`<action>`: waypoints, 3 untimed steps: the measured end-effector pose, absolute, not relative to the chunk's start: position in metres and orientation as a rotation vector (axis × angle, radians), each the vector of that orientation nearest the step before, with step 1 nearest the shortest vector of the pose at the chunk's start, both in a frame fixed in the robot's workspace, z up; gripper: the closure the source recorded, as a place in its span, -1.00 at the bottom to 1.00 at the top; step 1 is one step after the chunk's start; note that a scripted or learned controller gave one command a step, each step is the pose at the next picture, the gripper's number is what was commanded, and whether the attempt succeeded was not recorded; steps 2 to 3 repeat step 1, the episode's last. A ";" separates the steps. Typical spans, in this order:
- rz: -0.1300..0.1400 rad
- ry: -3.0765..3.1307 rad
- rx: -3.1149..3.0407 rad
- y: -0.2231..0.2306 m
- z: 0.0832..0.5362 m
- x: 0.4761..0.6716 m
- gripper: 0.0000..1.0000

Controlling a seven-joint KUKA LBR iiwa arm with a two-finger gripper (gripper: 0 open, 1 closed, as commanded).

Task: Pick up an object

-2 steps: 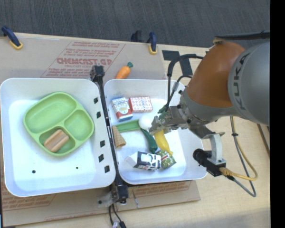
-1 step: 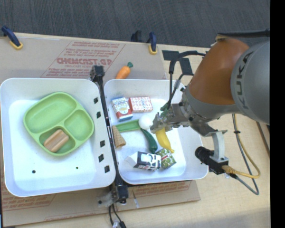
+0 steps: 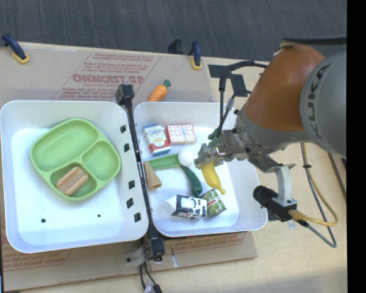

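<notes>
Tool [image 3: 208,157] sits low in right white bin [image 3: 247,221], just above yellow plastic banana [image 3: 211,179]; can't tell how it's set. Risk: crowding from green pepper [image 3: 192,180] and white egg-shaped piece [image 3: 186,157] causes nudge, glancing miss, empty lift.

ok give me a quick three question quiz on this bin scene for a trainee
1. True or false: the green divided plate sits in the left bin.
2. Which item lies outside both bins? A) yellow banana B) toy carrot C) white egg
3. Fill in: the hot dog bun rests in a compartment of the ____.

Key
1. True.
2. B; the carrot lies on the cardboard behind the right bin.
3. Green plate. The gripper hangs over the right bin, near the egg and banana.
</notes>
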State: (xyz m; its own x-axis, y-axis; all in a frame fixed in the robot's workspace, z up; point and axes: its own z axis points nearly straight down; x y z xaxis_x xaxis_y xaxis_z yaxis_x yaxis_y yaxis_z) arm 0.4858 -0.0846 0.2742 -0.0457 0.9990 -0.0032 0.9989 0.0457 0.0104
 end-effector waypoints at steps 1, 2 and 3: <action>0.011 2.270 2.154 -0.085 0.285 0.487 1.00; 0.011 2.270 2.154 -0.085 0.285 0.487 1.00; 0.011 2.270 2.154 -0.085 0.285 0.487 1.00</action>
